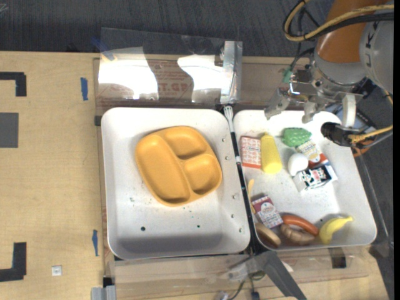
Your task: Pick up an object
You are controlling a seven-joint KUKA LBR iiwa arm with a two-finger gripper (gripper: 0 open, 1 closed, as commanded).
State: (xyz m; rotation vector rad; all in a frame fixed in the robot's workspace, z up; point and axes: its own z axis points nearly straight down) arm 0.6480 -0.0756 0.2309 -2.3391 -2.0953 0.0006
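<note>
My gripper (292, 110) hangs over the far edge of the right bin (356, 192), open, with nothing between its fingers. Just below it in the bin lie a green leafy toy (295, 135), a yellow cylinder (270, 153) and a white egg (298, 163). A red and white carton (250, 151) lies against the bin's left wall. Further forward are a black and white carton (314, 175), a small printed packet (267, 210), a sausage (299, 222), a yellow banana (334, 227) and a brown bread piece (269, 235).
The left bin (125, 217) holds a yellow divided plate (179, 164). A clear plastic sheet (169, 74) stands behind the left bin. Cables loop above the orange band (350, 17) at the top right.
</note>
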